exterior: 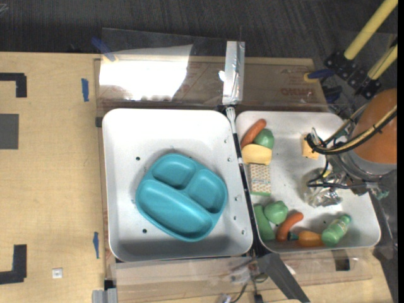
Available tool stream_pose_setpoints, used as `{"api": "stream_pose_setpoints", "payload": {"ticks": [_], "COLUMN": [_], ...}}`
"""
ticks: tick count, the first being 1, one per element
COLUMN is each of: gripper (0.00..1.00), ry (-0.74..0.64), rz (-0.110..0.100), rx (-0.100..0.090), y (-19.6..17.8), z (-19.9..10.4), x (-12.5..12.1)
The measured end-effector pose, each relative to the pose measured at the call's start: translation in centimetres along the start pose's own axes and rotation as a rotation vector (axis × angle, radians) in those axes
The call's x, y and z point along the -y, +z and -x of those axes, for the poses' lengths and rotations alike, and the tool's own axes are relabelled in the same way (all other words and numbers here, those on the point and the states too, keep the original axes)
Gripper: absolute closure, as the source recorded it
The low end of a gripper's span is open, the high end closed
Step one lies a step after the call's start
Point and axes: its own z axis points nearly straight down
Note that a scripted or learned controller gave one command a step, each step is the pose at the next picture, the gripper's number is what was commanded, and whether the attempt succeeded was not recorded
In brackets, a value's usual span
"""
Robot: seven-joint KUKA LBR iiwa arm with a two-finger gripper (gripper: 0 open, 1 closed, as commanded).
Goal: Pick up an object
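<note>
The arm (pixel 379 134) reaches in from the right edge, its orange band above the wrist hanging over the right bin's (pixel 287 125) far right side, with black and yellow cables looping across the wrist toward the left. Below the band the grey wrist points down into the bin, and the gripper (pixel 323 193) sits low over the white floor at the bin's right-middle; its metal parts blur together with something pale and shiny beneath, so whether it is spread or pressed together cannot be told, and nothing can be seen pinched in it. The objects to pick lie scattered around it: an orange carrot-like piece (pixel 253 131) touching a green piece (pixel 264 139) and a yellow block (pixel 257 154) at the bin's upper left, a small yellow item (pixel 309 147) just up-left of the wrist, and a cluster of green and orange pieces (pixel 281 221) along the near wall, with a green bottle-shaped item (pixel 335 228) at the lower right. The left bin (pixel 120 137) holds a teal compartment tray (pixel 182 196), well apart from the gripper.
</note>
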Motion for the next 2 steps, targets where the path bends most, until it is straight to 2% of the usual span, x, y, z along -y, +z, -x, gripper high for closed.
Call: {"api": "stream_pose_setpoints", "payload": {"ticks": [1,2], "gripper": [1.0,1.0], "ry": [0.138,0.171], "rz": [0.002,0.003], "rx": [-0.012,-0.012], "y": [-12.7,-21.3], "z": [-0.3,1.0], "x": [3.4,5.5]}}
